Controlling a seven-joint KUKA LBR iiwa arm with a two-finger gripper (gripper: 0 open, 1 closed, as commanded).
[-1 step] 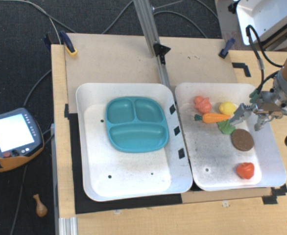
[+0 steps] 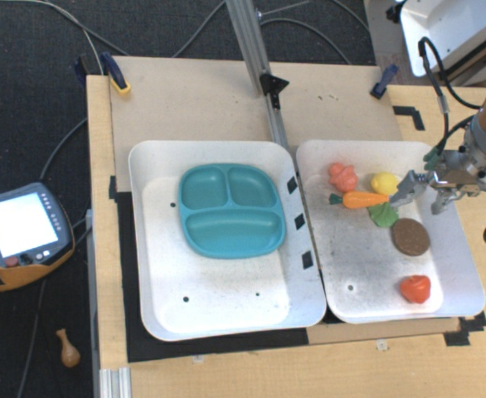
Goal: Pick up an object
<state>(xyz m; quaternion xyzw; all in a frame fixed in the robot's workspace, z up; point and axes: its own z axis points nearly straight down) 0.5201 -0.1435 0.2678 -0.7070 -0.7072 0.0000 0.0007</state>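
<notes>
Over the right bin [image 2: 454, 247], hand [image 2: 424, 196] open, fingers spread.

Two bins side by side on bench [image 2: 193, 98]. Left bin [image 2: 218, 305]: divided plate [image 2: 230, 209] lying toward far half. Right bin [image 2: 450, 297]: toy foods clustered at far end (pink piece [image 2: 342, 176] leftmost, round fruit [image 2: 384, 182] right of it, carrot [image 2: 364, 199] just before both, leafy piece [image 2: 383, 215] touching carrot). Disc [image 2: 410, 236] nearer; tomato [image 2: 415, 288] nearest. Gripper [image 2: 425, 196] above bin's right side, beside round fruit. Pendant [image 2: 19, 232] left of bench.
</notes>
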